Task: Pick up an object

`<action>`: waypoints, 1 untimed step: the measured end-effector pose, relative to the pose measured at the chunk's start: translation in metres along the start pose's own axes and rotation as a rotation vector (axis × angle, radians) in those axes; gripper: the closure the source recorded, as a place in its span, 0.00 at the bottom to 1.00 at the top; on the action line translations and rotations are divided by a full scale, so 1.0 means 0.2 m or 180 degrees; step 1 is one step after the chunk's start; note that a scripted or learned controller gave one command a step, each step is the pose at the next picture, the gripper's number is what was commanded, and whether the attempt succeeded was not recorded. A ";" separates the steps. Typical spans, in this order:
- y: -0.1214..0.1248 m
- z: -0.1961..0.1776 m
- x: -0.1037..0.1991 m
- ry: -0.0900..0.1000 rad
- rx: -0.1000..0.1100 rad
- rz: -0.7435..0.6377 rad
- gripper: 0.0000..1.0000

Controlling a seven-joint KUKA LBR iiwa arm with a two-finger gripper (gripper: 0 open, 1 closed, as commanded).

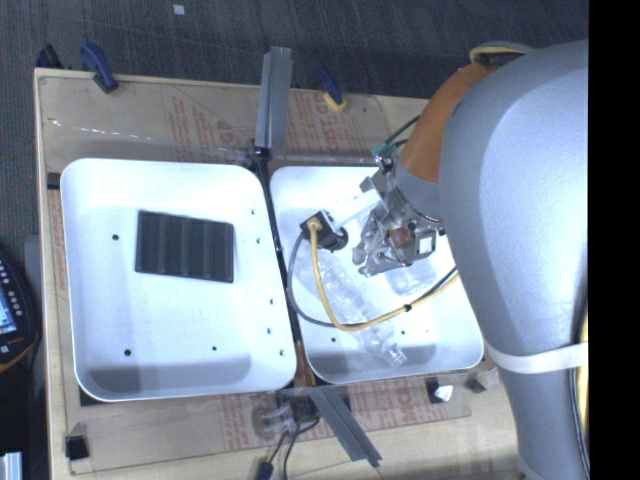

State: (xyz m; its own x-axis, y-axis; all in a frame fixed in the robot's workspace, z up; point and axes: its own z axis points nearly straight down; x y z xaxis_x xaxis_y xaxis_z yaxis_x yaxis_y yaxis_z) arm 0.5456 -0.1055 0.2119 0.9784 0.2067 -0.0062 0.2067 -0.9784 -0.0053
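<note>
jaws point(385, 260): over right bin point(455, 353), state unclear
risk: yellow cable point(322, 278) just left may snag

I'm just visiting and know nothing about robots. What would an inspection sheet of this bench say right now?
Surface: wooden bench bearing a left bin and a right bin, both white.
Job's things: dark ridged block lying flat in the left bin; clear plastic pieces in the right bin, too faint to identify.
Clutter: nothing seen.
Grippers: gripper low over the right bin; holding anything, unclear.
Cables: yellow cable and black cable looping through the right bin.
Surroundings: blue clamps on the bench's far edge; dark floor.
</note>
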 end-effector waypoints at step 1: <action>0.00 0.00 0.00 0.0000 0.0001 -0.0001 0.00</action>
State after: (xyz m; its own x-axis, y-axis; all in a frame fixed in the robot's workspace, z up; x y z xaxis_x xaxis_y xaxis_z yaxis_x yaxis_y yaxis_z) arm 0.5456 -0.1054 0.2121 0.9783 0.2071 -0.0061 0.2070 -0.9783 -0.0056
